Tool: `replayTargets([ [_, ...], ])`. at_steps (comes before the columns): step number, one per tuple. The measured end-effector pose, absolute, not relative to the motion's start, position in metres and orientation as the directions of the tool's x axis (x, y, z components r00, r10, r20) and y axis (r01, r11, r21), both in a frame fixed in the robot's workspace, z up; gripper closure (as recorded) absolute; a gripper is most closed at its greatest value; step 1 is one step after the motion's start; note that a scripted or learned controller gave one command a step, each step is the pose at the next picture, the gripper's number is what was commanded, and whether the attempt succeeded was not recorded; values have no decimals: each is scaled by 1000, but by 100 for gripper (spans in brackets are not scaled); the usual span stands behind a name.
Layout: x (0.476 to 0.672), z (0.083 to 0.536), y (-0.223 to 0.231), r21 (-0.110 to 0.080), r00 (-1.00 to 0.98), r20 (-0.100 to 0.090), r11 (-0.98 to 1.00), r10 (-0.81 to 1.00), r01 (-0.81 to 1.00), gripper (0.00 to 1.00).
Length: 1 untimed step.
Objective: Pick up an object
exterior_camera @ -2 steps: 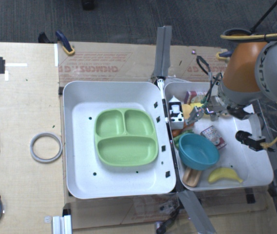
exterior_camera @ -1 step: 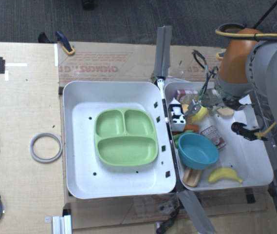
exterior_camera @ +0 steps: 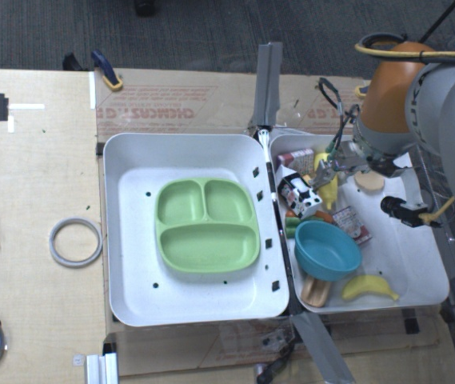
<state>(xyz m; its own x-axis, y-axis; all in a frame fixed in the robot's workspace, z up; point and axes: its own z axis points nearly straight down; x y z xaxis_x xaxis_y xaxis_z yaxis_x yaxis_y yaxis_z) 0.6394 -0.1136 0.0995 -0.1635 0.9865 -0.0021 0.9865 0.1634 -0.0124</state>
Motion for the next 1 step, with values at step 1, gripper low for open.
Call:
replayTargets([
  [1,659,192,-65,1,-97,-1,97,995,995,100],
])
